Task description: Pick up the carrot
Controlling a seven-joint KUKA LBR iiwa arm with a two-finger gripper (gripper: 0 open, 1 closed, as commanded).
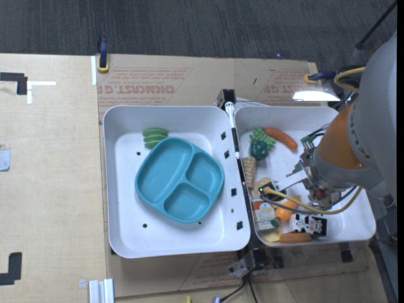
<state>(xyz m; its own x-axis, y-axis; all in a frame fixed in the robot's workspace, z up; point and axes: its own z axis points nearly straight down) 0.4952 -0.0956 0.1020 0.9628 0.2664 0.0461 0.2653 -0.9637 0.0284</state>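
Note:
The carrot is an orange stick with green leaves at its left end, lying slantwise near the back of the right bin. My gripper hangs below the orange-banded wrist over the middle right of that bin, in front of and to the right of the carrot, well apart from it. Cables and the wrist body cover its tips. A pile of toy food lies just left of and below it.
Beside the carrot sit a dark green vegetable and a cone. Several toy foods crowd the right bin's front, with an orange sausage-like piece. The left bin holds a blue divided plate and a green item.

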